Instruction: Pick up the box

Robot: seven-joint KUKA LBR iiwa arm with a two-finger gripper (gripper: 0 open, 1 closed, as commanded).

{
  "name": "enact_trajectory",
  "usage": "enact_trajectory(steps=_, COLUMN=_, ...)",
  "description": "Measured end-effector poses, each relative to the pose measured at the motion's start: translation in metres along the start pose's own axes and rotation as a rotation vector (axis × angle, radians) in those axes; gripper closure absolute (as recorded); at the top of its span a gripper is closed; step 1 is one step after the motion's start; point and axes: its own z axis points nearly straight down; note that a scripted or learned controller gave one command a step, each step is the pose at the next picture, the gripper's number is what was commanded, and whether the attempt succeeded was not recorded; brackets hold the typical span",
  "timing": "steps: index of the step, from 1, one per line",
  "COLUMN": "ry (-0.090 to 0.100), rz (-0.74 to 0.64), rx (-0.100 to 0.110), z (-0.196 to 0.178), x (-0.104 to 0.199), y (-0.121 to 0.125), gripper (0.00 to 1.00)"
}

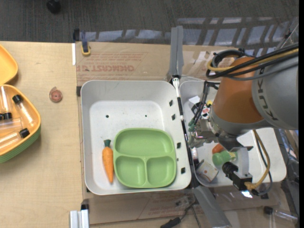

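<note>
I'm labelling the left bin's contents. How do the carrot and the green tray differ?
The carrot is orange, thin and elongated; the green tray is broad, flat and split into three compartments. The carrot lies at the tray's left side. Both rest in the left bin.

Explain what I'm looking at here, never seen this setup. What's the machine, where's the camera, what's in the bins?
One camera, fixed above the bench, looks down at a slant. The grey bulk with an orange band is a KUKA robot arm, reaching in from the right over the right bin. Its body hides most of that bin and its own gripper, so I cannot tell whether anything is held. Beneath it, small objects show, green and orange among them; I cannot make out a box.

The left bin holds a green divided plate with three compartments, and a toy carrot lying beside the plate's left edge.

On the wooden bench at far left are yellow trays holding what look like clear tubes with black caps.
</note>
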Motion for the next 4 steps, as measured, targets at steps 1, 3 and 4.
enact_trajectory(steps=1, ry=-0.001, rz=-0.055, rx=-0.002, z=0.0, x=0.049, y=0.001, gripper=1.0)
enact_trajectory(steps=3, ry=-0.001, rz=-0.079, rx=0.0, z=-0.017, x=0.06, y=0.001, gripper=1.0)
enact_trajectory(steps=4, ry=-0.001, rz=-0.158, rx=-0.003, z=-0.055, x=0.009, y=0.01, gripper=1.0)
